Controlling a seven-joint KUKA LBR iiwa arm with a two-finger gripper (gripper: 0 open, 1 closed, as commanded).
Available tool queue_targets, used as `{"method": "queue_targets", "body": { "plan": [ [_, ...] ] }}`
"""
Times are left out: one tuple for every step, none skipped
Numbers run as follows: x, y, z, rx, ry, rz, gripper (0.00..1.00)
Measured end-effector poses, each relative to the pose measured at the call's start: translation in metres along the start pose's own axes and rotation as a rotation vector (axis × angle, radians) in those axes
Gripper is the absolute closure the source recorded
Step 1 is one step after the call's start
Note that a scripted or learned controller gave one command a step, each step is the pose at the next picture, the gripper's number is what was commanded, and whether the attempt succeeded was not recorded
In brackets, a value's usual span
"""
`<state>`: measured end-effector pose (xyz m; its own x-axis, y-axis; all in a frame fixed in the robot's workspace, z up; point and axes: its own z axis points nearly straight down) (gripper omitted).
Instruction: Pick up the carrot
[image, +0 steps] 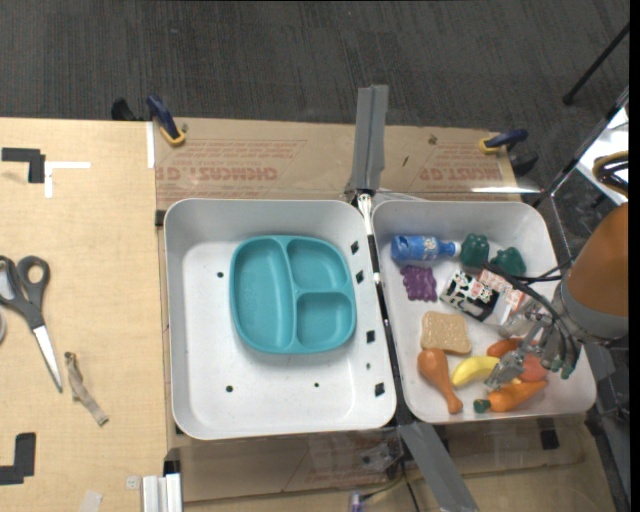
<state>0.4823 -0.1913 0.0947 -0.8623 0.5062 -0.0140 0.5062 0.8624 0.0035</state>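
The carrot (512, 396) lies partly hidden under the gripper (527, 362), whose grip I cannot tell.

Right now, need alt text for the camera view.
The gripper sits low at the right bin's near right corner, over the carrot beside a banana. The same bin holds a chicken drumstick, bread slice, grapes and blue bottle; the left bin holds a teal divided plate.

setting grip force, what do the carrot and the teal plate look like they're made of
Carrot: likely moulded plastic toy food, with a smooth, even orange skin and a green cap. Teal plate: seemingly hard plastic with a slight sheen, one uniform colour, with rounded moulded dividers.
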Motion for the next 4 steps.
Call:
{"method": "queue_targets", "body": {
  "plan": [
    [0.0, 0.001, -0.009, 0.001, 0.001, -0.003, 1.0],
    [0.001, 0.083, 0.001, 0.001, 0.008, 0.204, 1.0],
    [0.079, 0.144, -0.097, 0.007, 0.013, 0.406, 1.0],
    [0.074, 0.171, -0.186, 0.011, 0.011, 0.651, 1.0]
  ]
}}
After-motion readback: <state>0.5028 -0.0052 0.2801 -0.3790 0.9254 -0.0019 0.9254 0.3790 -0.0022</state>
